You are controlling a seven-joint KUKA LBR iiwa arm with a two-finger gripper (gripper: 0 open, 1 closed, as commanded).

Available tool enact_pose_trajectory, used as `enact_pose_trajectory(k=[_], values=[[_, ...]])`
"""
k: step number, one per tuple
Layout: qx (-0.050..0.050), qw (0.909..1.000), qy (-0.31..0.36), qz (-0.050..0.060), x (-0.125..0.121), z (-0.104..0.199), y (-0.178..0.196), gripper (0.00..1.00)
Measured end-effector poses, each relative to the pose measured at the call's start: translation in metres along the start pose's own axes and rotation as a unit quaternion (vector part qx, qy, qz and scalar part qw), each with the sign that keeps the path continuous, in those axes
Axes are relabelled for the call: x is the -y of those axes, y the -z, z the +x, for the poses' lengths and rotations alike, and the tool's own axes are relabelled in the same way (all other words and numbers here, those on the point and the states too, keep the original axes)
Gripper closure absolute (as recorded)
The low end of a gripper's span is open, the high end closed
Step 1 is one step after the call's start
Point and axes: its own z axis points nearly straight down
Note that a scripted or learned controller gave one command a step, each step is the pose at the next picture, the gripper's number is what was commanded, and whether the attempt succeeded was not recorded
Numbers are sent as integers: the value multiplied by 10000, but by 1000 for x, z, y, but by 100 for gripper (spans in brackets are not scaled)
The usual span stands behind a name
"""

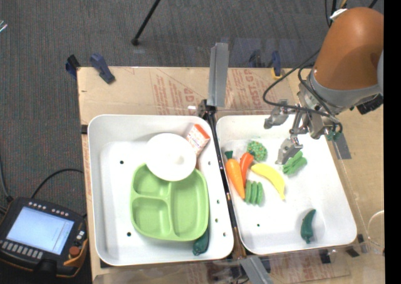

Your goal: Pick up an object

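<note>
On the tabletop (150, 91) sit two white bins; the right bin (332, 204) holds toy vegetables. The arm (348, 51) hangs over its upper right, and the claw (289, 149) hovers just beside a green pea pod (294, 163), near the banana (270, 177); whether the claw is open or closed I cannot tell. The pod looks light, stiff and smooth, likely plastic, so gripping across its narrow middle seems best.

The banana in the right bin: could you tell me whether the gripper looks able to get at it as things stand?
Probably yes. The banana lies uncovered, and the gripper hangs just above and beside it. Green beans and a red pepper sit close, so a grasp might brush them.
</note>
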Motion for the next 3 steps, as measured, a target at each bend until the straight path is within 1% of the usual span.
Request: enact_pose_trajectory(k=[1, 2, 3], values=[[-41, 9957, 921, -16, -15, 1, -104, 0], [-30, 9949, 1006, -13, 44, 26, -160, 0], [-17, 9991, 433, -3, 103, 126, -159, 0]])
